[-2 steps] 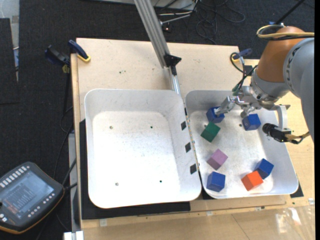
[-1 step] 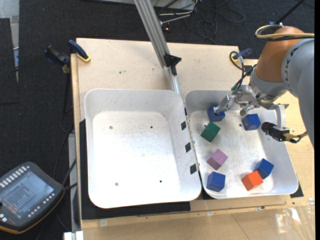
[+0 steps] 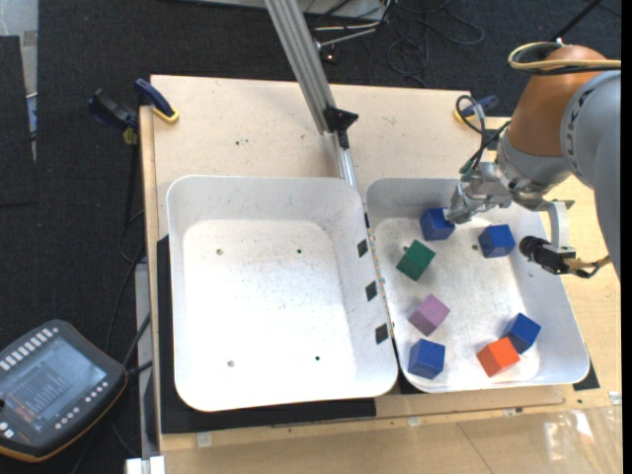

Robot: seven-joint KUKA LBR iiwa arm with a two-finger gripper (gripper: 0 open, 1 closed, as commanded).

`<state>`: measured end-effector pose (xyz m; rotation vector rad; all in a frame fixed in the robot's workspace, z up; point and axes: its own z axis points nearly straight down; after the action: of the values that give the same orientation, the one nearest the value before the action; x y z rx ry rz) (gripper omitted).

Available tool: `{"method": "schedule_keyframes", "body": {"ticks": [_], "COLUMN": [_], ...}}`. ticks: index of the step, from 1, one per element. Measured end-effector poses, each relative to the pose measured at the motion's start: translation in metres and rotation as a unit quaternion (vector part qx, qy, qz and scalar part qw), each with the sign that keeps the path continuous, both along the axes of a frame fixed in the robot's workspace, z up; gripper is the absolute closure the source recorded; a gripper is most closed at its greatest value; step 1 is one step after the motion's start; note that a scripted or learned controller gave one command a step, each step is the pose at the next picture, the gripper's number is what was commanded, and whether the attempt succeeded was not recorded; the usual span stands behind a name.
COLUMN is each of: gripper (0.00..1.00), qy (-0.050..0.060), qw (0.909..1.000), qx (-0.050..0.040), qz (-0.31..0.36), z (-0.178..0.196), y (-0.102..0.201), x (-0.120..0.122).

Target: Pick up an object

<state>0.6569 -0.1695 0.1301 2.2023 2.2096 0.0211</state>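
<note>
The right bin holds several small blocks. A blue block lies at its far left, with my gripper low just beside its upper right corner; whether they touch is unclear. A second blue block lies to the right of the gripper. A green block sits below the first blue one. Further forward lie a purple block, a blue block, an orange block and another blue block. The grey arm reaches in from the upper right.
The left bin lies alongside, sharing a raised middle wall with the right one. A metal pole slants down to the bins' far junction. Clamps sit at the bench's far left corner, and a pendant lies at lower left.
</note>
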Motion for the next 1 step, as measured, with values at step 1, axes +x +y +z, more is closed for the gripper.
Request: {"method": "schedule_keyframes", "body": {"ticks": [1], "gripper": [1.0], "qy": [0.008], "qw": [1.0], "qx": [0.0015], "qz": [-0.001], "z": [0.0521], "y": [-0.0046], "x": [0.011]}}
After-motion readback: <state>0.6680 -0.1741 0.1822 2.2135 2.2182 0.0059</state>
